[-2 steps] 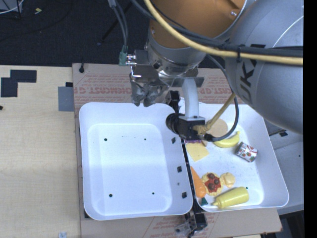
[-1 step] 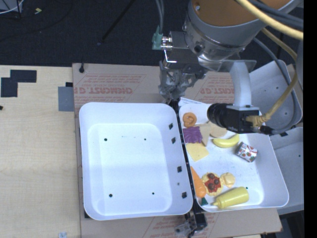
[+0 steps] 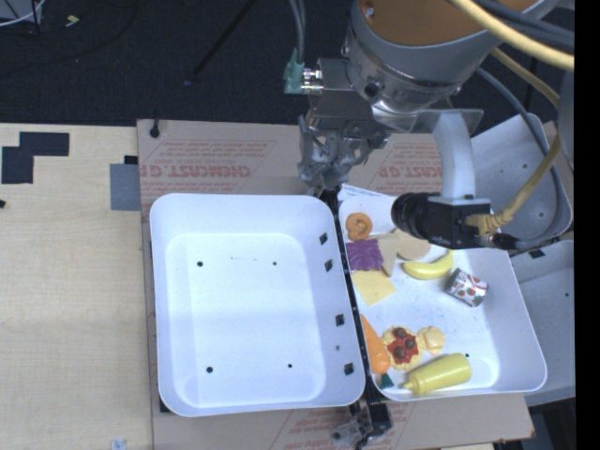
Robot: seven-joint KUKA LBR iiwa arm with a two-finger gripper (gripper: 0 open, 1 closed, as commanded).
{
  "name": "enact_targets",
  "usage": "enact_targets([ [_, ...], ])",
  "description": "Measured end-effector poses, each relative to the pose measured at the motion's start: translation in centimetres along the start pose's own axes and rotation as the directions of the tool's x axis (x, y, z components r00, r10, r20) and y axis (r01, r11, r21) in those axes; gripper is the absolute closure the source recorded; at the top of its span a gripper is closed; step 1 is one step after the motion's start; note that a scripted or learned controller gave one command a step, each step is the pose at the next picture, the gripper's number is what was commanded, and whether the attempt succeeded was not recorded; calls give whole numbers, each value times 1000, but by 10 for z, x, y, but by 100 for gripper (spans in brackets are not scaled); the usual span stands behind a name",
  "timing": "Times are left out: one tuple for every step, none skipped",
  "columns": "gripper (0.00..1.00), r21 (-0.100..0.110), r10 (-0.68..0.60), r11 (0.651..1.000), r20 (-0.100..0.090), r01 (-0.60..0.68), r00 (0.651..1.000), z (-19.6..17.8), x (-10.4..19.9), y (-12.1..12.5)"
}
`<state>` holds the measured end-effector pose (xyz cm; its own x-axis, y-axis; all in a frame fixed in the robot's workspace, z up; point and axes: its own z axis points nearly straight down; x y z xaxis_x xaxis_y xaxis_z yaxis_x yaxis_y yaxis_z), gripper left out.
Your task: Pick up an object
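Observation:
The right white bin (image 3: 521, 343) holds several small items: an orange spiral pastry (image 3: 358, 224), a purple piece (image 3: 366, 254), a pale yellow slice (image 3: 373, 288), a banana (image 3: 427, 269), a small can (image 3: 466, 287), a carrot (image 3: 375, 347), a round pizza toy (image 3: 403, 345) and a yellow mustard bottle (image 3: 437, 374). My gripper (image 3: 327, 170) hangs under the grey wrist, above the far end of the divider between the two bins, just up and left of the pastry. I see no object in it.
The left white bin (image 3: 161, 279) lies beside the right one. A black cylinder on a white bracket (image 3: 437, 219) juts over the right bin's far part. Brown cardboard (image 3: 225, 157) lies under both bins, with a light wood bench (image 3: 66, 289) to the left.

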<state>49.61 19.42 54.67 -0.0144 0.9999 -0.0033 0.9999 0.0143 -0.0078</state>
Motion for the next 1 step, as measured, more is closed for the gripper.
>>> enact_targets([
  [100, 9, 9, 1000, 4, -9, 1000, 139, 48, -9],
])
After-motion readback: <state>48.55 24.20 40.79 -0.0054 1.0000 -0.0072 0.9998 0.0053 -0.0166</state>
